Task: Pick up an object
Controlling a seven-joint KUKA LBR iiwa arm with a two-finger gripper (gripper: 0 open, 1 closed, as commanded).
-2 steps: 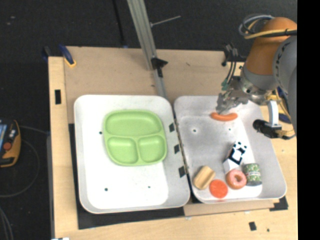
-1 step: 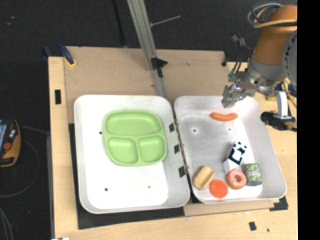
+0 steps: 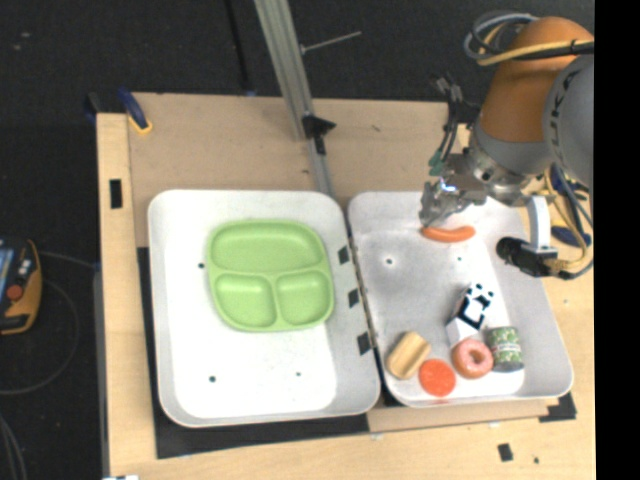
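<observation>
Round orange disc (image 3: 436, 377); glossy doughnut (image 3: 472, 357)

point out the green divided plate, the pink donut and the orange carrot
green divided plate (image 3: 268, 246): camera view, floor of its large top compartment
pink donut (image 3: 472, 358): camera view, its ring
orange carrot (image 3: 448, 233): camera view, middle of its length

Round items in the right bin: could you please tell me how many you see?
2: an orange disc at the near edge, and a pink doughnut just right of it. None looks hidden.
</observation>
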